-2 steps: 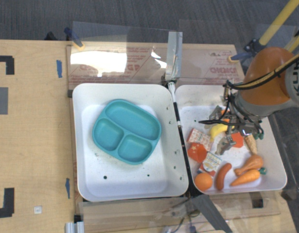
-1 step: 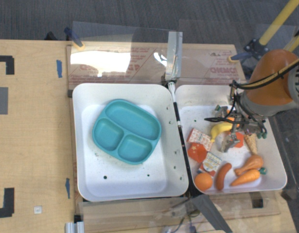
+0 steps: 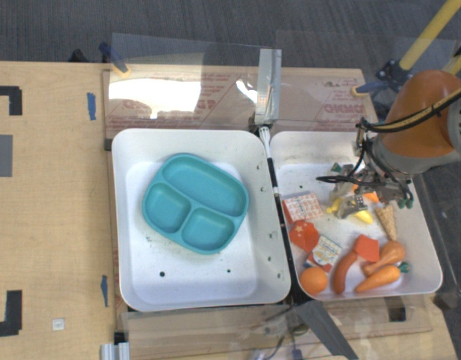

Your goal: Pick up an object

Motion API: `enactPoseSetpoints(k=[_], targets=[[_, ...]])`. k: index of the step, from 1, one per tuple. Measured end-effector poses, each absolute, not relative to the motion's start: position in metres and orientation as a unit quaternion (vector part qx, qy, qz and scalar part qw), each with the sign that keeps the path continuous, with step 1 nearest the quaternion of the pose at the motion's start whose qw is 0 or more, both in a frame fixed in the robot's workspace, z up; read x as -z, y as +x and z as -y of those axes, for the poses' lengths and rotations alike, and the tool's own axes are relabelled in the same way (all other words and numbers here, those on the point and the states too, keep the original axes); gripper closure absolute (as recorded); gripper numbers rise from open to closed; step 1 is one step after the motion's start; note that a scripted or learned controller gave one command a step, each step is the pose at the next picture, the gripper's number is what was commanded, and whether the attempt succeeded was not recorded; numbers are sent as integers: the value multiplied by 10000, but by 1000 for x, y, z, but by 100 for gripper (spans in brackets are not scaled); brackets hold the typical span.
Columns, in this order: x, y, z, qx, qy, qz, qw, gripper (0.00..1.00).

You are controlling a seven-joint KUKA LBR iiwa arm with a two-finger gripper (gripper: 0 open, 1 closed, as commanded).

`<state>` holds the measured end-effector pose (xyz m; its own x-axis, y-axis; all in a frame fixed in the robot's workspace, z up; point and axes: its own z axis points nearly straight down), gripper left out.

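We see two shallow white bins side by side on the wooden table (image 3: 43, 201). The left bin (image 3: 133, 276) carries a teal three-compartment plastic plate (image 3: 195, 202) near its centre. The right bin (image 3: 425, 265) holds a scatter of small toy food items, gathered toward its near edge: a round orange fruit (image 3: 314, 280) at the near left corner, a red-brown sausage (image 3: 343, 271) just beside it, two orange carrots (image 3: 381, 274) toward the near right corner, an orange block (image 3: 366, 247), a red piece (image 3: 304, 235), a patterned card (image 3: 302, 207) near the left wall, a tan cone (image 3: 386, 219) and a small yellow piece (image 3: 359, 216).

The grey arm with its orange band (image 3: 421, 118) reaches over the far right part of the right bin. Its gripper (image 3: 365, 190) hangs low above the yellow piece and the cone. We cannot tell how far the fingers are parted, nor whether they hold any item.
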<state>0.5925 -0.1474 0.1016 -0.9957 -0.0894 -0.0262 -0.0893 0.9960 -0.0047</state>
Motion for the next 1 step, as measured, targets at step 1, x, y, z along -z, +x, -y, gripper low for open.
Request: enactPoseSetpoints(k=[1], targets=[[-210, 611, 96, 5, -635, -9979, 88, 100]])
